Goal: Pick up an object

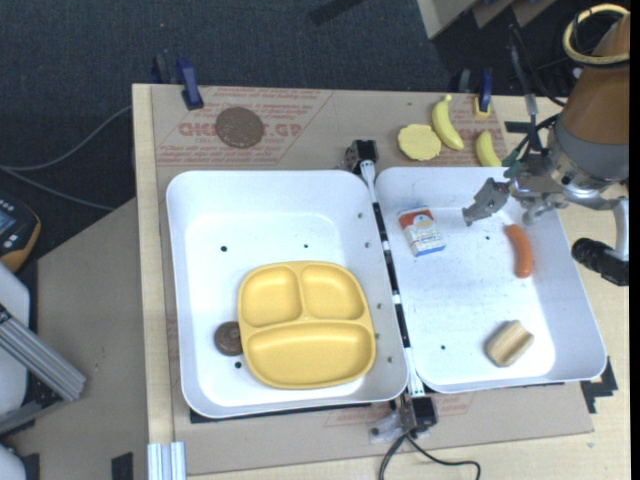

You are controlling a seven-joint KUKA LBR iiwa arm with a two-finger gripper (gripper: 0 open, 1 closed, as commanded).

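Observation:
My gripper (507,204) hangs over the back of the right bin (455,298), open with nothing between its fingers. An orange-red sausage (520,250) lies just below and to the right of it, apart from the fingers. A small red-and-white carton (424,232) sits to the gripper's left near the bin's left wall. A tan bread-like block (508,343) rests near the bin's front right corner.
The left bin (200,258) holds a yellow divided plate (305,323) and a brown disc (229,338) beside it. Behind the bins lie two bananas (448,123) (487,148), a yellow slice (420,141) and another brown disc (238,126).

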